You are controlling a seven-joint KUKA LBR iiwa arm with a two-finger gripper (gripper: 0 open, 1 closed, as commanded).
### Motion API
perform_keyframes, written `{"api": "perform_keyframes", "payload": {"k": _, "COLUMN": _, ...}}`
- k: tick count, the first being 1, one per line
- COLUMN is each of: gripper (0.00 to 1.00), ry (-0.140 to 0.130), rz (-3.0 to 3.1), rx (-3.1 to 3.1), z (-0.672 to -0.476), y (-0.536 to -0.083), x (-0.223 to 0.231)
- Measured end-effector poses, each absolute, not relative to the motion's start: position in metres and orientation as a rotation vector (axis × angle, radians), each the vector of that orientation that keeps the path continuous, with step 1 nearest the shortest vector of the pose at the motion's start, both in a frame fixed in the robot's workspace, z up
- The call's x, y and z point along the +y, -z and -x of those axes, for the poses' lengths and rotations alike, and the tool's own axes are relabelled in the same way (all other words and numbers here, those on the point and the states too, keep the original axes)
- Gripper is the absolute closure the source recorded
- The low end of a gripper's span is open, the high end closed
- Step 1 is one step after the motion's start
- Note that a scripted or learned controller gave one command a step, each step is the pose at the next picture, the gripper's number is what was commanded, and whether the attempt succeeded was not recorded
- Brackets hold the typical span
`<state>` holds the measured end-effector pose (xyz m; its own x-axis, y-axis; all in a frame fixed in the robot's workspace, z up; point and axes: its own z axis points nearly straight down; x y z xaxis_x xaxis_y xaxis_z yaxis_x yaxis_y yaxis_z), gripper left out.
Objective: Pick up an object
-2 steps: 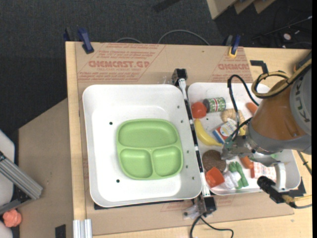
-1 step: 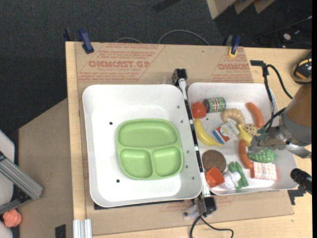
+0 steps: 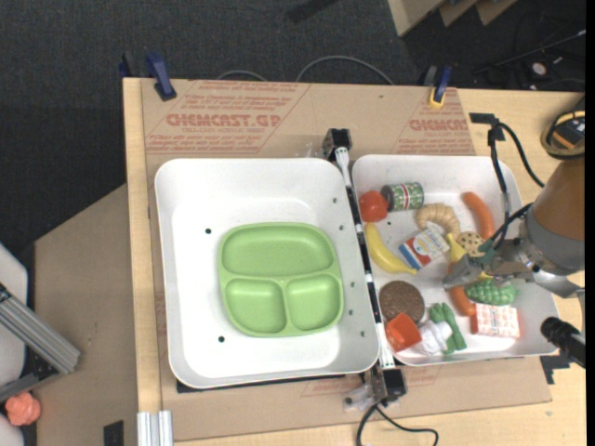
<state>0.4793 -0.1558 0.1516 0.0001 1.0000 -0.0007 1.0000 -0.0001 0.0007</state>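
Observation:
The right bin (image 3: 423,167) holds several toy foods: a red tomato (image 3: 372,204), a green can (image 3: 403,196), a tan croissant (image 3: 437,216), an orange sausage (image 3: 479,212), a yellow banana (image 3: 384,255), a white packet (image 3: 426,246), a yellow die (image 3: 468,242), a brown round patty (image 3: 401,298) and a red-and-white box (image 3: 494,321). My gripper (image 3: 469,269) reaches in from the right and hangs low over the bin's right side. It sits just below the die and above a green bumpy vegetable (image 3: 491,293).
The left bin (image 3: 186,203) holds a green divided tray (image 3: 279,277). A red block (image 3: 403,330) and a green leafy piece (image 3: 448,328) lie near the right bin's front wall. Cables run along the bench's right edge.

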Motion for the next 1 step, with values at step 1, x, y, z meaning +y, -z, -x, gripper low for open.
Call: {"api": "perform_keyframes", "payload": {"k": 1, "gripper": 0.0, "ry": 0.002, "rz": -2.219, "rx": 2.227, "z": -0.5146, "y": -0.0811, "x": -0.129}}
